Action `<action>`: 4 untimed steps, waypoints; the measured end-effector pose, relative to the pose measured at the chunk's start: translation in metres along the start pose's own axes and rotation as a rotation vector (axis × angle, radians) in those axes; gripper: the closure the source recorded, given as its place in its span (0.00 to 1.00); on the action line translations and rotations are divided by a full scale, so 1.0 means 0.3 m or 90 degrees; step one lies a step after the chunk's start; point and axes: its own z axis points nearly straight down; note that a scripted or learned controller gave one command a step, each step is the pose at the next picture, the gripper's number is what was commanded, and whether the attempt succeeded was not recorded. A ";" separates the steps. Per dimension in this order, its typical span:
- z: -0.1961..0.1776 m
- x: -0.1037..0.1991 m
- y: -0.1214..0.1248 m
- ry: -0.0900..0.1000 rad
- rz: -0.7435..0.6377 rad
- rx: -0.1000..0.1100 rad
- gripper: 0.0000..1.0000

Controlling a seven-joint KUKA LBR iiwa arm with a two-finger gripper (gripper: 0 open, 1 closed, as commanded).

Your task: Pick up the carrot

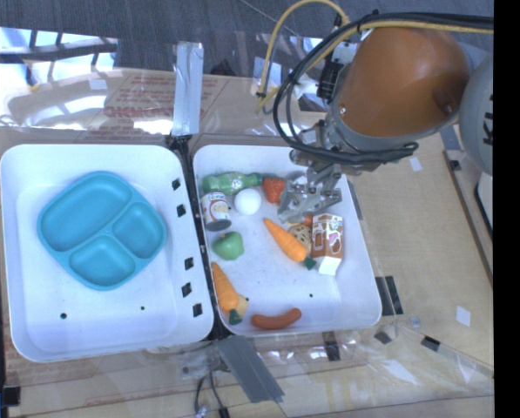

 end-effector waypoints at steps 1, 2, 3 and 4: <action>-0.330 0.292 -0.251 0.001 0.005 0.001 1.00; -0.109 0.275 -0.024 -0.004 -0.576 -0.006 1.00; -0.109 0.278 -0.023 -0.004 -0.575 -0.007 0.00; 0.369 0.215 0.124 -0.009 -0.517 -0.013 0.00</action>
